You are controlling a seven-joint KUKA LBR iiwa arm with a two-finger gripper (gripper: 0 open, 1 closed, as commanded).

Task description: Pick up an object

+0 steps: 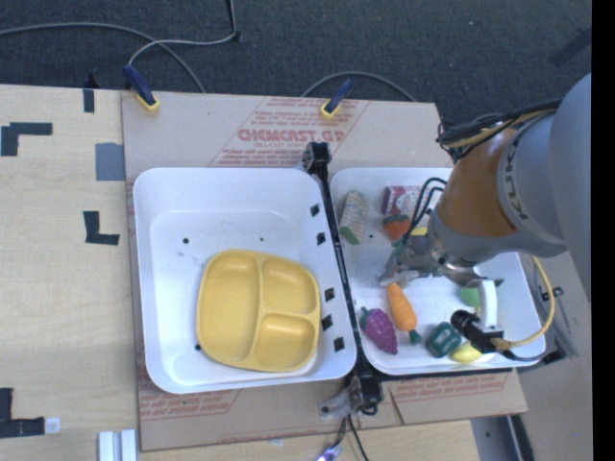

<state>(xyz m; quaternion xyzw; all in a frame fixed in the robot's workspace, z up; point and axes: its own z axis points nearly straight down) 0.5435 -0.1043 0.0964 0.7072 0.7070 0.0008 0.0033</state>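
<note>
My gripper [402,262] reaches down into the right bin [370,182] from the right, under the orange band of the arm. Its tip hangs just above an orange toy carrot [401,307] lying on the bin floor. A purple grape bunch [380,328] lies to the carrot's lower left. A dark green piece [442,339] and a yellow piece [466,354] sit near the bin's front right. At the back lie a pale speckled object [354,215], a maroon can [397,199] and a small red-orange item [396,227]. The arm hides part of the bin.
The left bin [154,257] holds a yellow sectioned plate [258,310]. A black divider clip strip [327,248] runs between the bins. Cables and blue-yellow clamps [142,88] lie on the cardboard behind the bins.
</note>
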